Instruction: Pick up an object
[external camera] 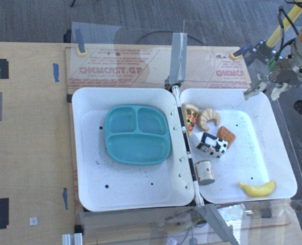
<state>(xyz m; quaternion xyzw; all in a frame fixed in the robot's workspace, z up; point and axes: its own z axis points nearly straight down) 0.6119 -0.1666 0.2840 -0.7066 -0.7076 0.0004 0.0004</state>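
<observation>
Lying in the right bin are a croissant, pizza slice, cracker, black-and-white cow, can and banana. Cow and cracker touch; the banana sits well apart near the front corner. A teal tray occupies the left bin. The end effector hangs above the right bin's far right corner; whether it is spread cannot be told.

Teal tray in left bin, banana, croissant, can in right bin
</observation>
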